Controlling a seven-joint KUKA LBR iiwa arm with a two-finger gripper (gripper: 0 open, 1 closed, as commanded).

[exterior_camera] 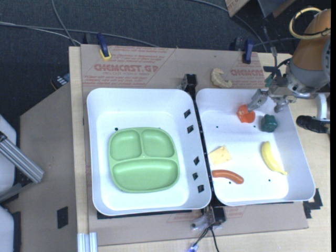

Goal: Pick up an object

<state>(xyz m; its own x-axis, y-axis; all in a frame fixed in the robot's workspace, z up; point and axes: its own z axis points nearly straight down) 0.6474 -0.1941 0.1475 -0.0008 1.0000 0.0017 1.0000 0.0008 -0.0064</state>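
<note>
The two white bins sit side by side on the bench. The left bin [100, 114] carries a green divided plate [143, 159], the biggest thing here. The right bin [299, 156] holds the small stuff the arm might go for: a banana [273, 157] toward its right side, a red sausage-like piece [228, 176] near the front, a pale yellow cheese wedge [220, 155] by the dividing wall, a dark green lump [269, 123] and an orange-red piece [245, 114] at the back.

The gripper [269, 101] hangs over that back corner, fingers spread wide, nothing between them. One finger [257, 101] points down just beside the orange-red piece, the other toward the green lump.

My worry is that the two sit close together: closing here could catch neither, or a fingertip could nudge one away.
</note>
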